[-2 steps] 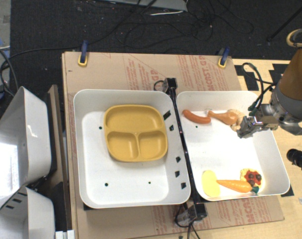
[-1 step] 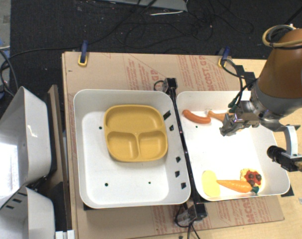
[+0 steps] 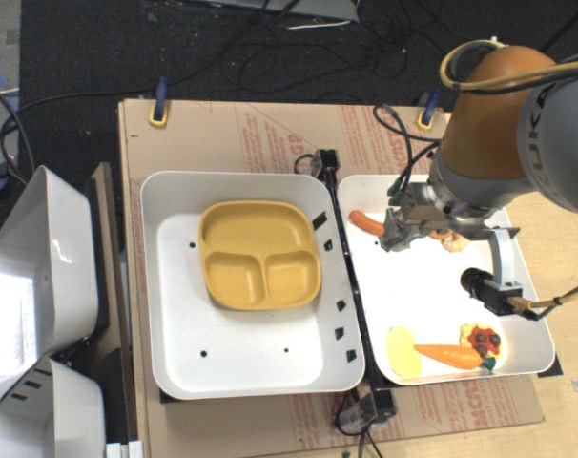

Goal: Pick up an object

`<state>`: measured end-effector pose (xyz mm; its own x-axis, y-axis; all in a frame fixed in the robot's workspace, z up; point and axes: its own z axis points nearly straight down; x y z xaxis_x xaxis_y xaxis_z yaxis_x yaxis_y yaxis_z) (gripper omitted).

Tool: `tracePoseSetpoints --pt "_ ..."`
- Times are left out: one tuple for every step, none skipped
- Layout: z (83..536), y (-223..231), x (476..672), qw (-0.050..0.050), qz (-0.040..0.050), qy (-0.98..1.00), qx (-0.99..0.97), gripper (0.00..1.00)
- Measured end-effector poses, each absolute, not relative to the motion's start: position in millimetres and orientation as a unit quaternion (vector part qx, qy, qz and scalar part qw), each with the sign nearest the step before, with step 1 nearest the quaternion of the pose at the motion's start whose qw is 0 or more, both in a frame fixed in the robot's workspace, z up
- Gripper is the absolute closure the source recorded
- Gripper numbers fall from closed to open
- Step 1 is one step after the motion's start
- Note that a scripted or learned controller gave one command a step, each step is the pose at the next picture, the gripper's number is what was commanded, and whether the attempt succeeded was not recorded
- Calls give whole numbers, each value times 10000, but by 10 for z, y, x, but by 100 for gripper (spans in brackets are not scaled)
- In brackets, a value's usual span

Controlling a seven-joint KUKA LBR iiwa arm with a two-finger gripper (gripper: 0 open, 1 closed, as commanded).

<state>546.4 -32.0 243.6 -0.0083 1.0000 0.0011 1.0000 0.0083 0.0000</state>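
So far we see nothing lifted: every object in the right bin [image 3: 527, 284] lies on its floor. Nearest the gripper [image 3: 396, 237] is a small orange-red piece [image 3: 366, 222], perhaps a toy sausage or carrot end, lying near the bin's far left corner, just beside the tool's left flank. We judge this the likeliest target, though the task names no particular object. Whether the gripper is spread or pressed together we cannot tell; the wrist body hides that part, and nothing visible sits in its grasp.

A pale, lumpy item [image 3: 452, 242] peeks out from under the arm's right side, close to the wrist. Further toward the near edge lie a yellow disc [image 3: 401, 349], a long orange carrot [image 3: 448, 355] touching it, and a small red and yellow toy [image 3: 484, 338] at the carrot's thick end. A black fitting [image 3: 485, 287] on the arm's cable hangs over the bin's middle.

Across the divider, the left bin [image 3: 175, 342] holds a yellow compartment plate [image 3: 260, 255], well apart from the arm.

In our judgement the task is at its approach stage: the arm is lowered over the far part of the right bin, but closing, lifting and clearing the bin are all left to do.
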Motion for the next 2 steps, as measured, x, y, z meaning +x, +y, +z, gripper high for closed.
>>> tracePoseSetpoints --pt "2304 173 5742 -1 -7 -7101 -7041 100" --pt "2285 582 5976 -4 -14 -7097 -7045 100"
